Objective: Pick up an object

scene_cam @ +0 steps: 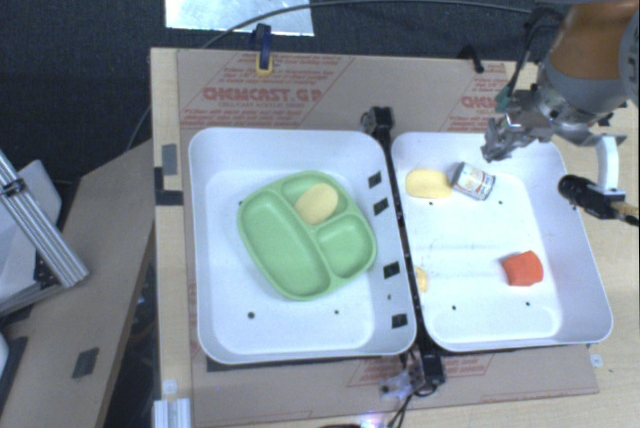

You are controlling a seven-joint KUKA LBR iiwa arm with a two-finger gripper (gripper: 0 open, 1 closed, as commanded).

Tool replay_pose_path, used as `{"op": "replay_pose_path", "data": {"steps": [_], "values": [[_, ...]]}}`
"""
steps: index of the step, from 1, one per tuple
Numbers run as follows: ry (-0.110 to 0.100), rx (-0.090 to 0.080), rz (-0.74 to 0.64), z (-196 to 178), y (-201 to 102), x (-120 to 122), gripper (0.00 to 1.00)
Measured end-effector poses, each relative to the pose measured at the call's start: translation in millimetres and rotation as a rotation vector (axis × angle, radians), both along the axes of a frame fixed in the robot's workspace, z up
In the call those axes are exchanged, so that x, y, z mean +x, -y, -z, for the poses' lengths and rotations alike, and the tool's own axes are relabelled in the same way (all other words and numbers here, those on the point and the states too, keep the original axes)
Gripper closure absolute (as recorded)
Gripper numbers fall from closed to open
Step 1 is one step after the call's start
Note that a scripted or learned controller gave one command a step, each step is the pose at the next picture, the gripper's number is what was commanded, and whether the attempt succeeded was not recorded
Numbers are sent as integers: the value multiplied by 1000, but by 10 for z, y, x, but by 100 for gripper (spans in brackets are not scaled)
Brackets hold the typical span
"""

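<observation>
In the right bin (560, 316) lie a yellow lemon-like object (427, 183), a small white can on its side (472, 181) and an orange-red block (521, 268). My gripper (497, 150) hangs over the bin's far edge, just up and right of the can. A small yellow piece (421, 278) sits by the divider between the bins. In the left bin (220, 316) a green divided plate (300, 241) carries a yellow round object (318, 203) in its top compartment.
A cardboard sheet (300, 86) lies under both bins. A black clamp (379, 121) sits at the far end of the divider. A blue clip (263, 46) stands at the cardboard's far edge. A black part (588, 195) juts over the right bin's right rim.
</observation>
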State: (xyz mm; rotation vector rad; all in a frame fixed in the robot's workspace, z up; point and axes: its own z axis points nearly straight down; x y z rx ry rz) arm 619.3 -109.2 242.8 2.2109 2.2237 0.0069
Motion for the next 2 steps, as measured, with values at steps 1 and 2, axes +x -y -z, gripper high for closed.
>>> {"op": "replay_pose_path", "data": {"steps": [1, 2], "values": [[1, 0, -1, -546, 1, 16, 100], [-7, 2, -3, -341, -532, -66, 100]]}}
